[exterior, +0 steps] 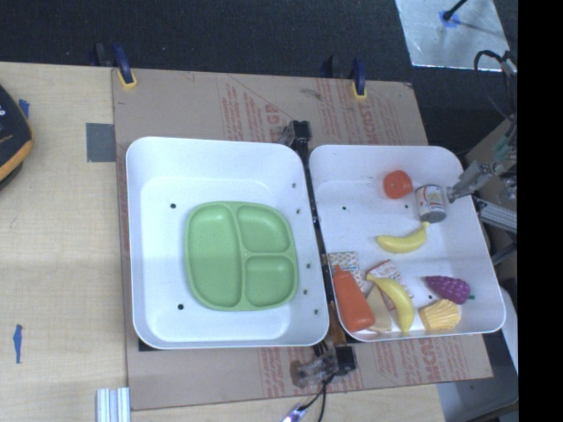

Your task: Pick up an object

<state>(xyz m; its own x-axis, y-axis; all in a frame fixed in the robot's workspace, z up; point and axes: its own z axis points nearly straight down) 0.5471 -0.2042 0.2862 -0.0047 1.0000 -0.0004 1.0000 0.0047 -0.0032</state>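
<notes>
Gripper [450, 193] at right edge touches a small tin can [430, 202] (grip state unclear); judging by this, it should center over the can before closing.

Left bin [141, 236]: only the flat green tray [239, 255] mid-floor, open above. Right bin [352, 161]: far-left floor bare; tomato [397, 184], can [430, 202], banana [403, 240] mid, near edge packed tight.

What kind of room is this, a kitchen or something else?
Probably a robot test lab, not a kitchen. Two shallow white bins sit on clamped brown cardboard, one holding plastic toy food like a yellow banana, the other a green divided plate.
</notes>
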